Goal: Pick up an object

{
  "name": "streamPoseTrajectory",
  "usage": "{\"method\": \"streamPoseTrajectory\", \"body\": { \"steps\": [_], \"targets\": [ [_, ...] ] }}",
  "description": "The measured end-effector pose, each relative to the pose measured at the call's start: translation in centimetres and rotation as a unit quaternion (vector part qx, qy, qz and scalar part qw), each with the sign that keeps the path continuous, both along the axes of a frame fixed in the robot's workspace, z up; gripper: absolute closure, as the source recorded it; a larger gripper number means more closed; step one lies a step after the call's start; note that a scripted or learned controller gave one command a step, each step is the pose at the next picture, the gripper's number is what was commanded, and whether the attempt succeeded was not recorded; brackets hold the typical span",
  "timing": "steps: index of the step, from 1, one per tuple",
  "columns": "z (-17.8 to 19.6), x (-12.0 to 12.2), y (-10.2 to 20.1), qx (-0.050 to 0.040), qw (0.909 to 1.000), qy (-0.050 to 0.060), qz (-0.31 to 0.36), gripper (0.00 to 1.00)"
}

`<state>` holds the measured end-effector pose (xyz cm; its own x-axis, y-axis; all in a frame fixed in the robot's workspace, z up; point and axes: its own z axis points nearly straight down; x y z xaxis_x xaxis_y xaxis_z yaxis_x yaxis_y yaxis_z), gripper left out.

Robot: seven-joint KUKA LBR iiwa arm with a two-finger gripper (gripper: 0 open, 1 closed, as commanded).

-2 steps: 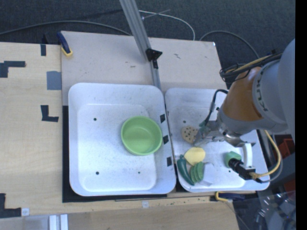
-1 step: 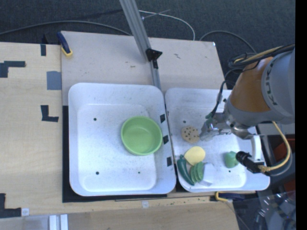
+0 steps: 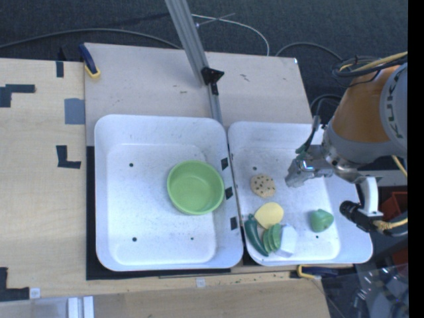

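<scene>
- Green bowl (image 3: 195, 187) sits in the left bin (image 3: 116, 138), near its right wall.
- Right bin (image 3: 265, 134) holds a cookie (image 3: 263, 185), a yellow piece (image 3: 268, 214), green slices (image 3: 264, 237) touching it, and a green lump (image 3: 321, 220) — well apart from the rest.
- Gripper (image 3: 299, 175) hangs over the right bin, beside the cookie — nothing visibly held; how far it is open I cannot tell.

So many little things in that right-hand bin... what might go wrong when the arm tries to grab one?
1. The yellow piece, the green ridged pieces and a white piece lie bunched together, so a grab there may nudge or catch a neighbour.
2. The cookie looks flat and may slip.
3. The gripper hangs beside the cookie, not over it, so closing there might catch nothing.
</scene>
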<state>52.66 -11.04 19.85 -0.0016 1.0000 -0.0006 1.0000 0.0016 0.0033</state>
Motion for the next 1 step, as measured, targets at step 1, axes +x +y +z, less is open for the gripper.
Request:
{"method": "streamPoseTrajectory", "body": {
  "steps": [1],
  "targets": [
    [5.98,-0.64,-0.24,-0.0003,1.0000,-0.001,0.000,1.00]
  ]
}}
